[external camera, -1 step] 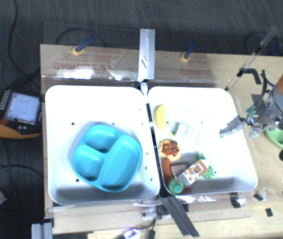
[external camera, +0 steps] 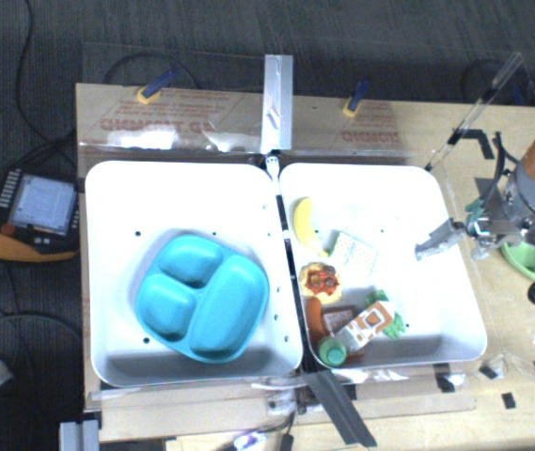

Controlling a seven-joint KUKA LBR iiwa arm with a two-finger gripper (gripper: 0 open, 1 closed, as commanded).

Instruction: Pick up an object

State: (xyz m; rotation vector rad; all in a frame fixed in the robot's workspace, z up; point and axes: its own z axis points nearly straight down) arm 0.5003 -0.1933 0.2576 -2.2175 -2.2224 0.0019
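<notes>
- White plastic forms two shallow bins side by side on a bench: the left bin (external camera: 107, 280) and the right bin (external camera: 408, 195).
- The left bin holds one blue divided plate (external camera: 203, 296), lying flat near its middle.
- The objects to pick lie huddled against the right bin's left wall and front corner, probably where they slid: a yellow banana (external camera: 303, 221), a pale green packet (external camera: 352, 251), a small red and yellow item (external camera: 321, 278), a brown and orange carton (external camera: 361, 325) and a green-capped bottle (external camera: 331, 351).
- The gripper (external camera: 433, 244) hangs over the right bin's bare right side, well apart from the pile.
- Whether its fingers are spread or closed cannot be told; nothing is seen between them.
- Judging from this, no object is grasped yet.
</notes>
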